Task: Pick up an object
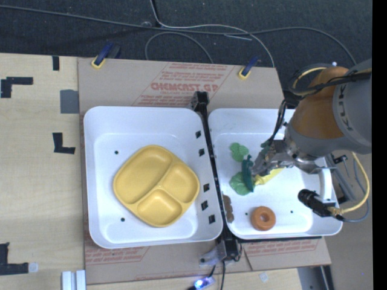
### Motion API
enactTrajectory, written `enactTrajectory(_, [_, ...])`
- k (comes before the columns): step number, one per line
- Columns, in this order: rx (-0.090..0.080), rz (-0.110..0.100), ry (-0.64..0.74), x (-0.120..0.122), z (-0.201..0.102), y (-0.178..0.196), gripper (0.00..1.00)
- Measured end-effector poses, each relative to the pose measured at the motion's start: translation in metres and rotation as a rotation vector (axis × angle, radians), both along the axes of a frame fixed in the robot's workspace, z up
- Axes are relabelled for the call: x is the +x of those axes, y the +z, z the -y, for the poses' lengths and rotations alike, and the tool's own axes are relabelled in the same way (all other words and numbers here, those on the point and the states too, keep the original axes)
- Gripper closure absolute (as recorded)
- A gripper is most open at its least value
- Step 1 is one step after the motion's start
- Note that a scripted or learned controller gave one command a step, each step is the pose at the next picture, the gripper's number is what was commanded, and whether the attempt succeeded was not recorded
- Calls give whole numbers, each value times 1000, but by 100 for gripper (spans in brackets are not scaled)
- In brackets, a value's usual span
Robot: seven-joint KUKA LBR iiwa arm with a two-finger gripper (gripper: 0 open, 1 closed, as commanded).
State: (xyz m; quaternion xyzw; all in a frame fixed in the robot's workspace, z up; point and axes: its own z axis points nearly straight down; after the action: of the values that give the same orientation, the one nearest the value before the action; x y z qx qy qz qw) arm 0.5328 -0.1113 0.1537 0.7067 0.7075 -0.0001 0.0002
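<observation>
In the right bin [302,225]: one green toy [240,185], one doughnut [263,217], one tool [259,169].

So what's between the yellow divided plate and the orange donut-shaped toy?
In the camera view, the black divider where the two bins meet lies between the yellow divided plate and orange donut-shaped toy.

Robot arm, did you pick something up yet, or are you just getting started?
Done: the arm has reached into the right bin, and its gripper is low over the green toy and a yellow piece. In hand: nothing clearly; whether it grips anything cannot be told. Left: grabbing and lifting. The orange ring and yellow divided plate lie untouched.
</observation>
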Motion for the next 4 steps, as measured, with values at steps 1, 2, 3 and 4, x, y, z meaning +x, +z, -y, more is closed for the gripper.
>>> enactTrajectory(1, [-1,3,0,0,11,51,100])
enactTrajectory(2, [0,3,1,-5,8,96,100])
enactTrajectory(3, [1,-1,5,6,-47,99,100])
enactTrajectory(4, [1,-1,6,1,-105,99,100])
